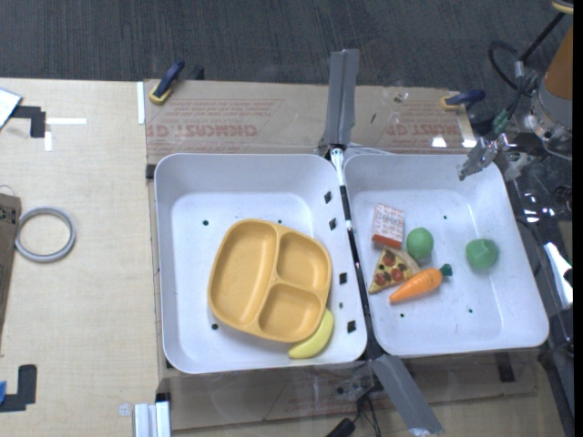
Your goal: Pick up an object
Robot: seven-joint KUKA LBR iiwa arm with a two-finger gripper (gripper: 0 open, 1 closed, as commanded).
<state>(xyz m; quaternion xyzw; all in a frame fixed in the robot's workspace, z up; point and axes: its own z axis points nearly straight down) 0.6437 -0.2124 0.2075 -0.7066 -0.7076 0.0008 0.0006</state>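
The right bin (455, 326) holds a red and white box (388, 225), a small green ball (419, 241), a larger green ball (482, 253), a pizza slice toy (393, 267) and an orange carrot (417, 283). In the left bin (182, 244) lies a yellow divided plate (269, 280), and a banana (312, 340) rests against its lower right edge. My gripper (477, 160) hangs over the right bin's far right corner, well apart from all the objects. Nothing shows in its grasp.
A grey ridge (344, 217) separates the two bins. A roll of tape (44, 234) lies on the wooden bench to the left. Blue clamps (167, 80) (465, 99) sit at the cardboard's far corners. Cables hang by the arm at the right.
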